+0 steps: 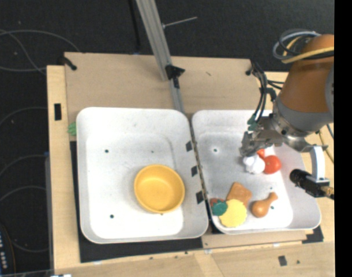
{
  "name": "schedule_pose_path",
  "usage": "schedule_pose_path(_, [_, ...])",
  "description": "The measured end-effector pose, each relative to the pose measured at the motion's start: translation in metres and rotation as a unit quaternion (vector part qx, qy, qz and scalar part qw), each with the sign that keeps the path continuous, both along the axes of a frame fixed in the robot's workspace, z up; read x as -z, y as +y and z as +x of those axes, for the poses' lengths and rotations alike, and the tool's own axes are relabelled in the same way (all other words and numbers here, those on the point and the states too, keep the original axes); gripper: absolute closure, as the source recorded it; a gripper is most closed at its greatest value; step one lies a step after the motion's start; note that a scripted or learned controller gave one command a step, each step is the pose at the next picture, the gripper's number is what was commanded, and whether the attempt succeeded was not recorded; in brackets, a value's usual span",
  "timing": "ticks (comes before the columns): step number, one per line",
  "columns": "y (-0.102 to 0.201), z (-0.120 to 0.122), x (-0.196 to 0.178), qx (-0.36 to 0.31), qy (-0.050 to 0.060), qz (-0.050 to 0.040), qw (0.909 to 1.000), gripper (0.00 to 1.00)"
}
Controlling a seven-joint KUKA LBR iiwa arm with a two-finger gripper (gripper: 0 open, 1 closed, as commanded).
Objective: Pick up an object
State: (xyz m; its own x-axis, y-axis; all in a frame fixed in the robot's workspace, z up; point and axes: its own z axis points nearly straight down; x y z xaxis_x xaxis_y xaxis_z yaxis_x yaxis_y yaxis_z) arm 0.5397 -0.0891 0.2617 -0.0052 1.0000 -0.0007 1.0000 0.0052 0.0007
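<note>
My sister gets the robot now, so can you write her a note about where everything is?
Gripper: low in the right bin, right over a white and red toy. I can't tell if it grips anything.
Right bin, near corner: tan piece, yellow disc, green bit, brown gourd.
Left bin: yellow bowl.
Done: nothing visibly lifted.
Left: grab one thing and raise it.
</note>
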Motion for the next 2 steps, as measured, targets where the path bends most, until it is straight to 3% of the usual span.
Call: schedule_pose_path(2, [0.108,-0.002,-0.006,-0.001,0.000,0.0014,1.0000,1.00])
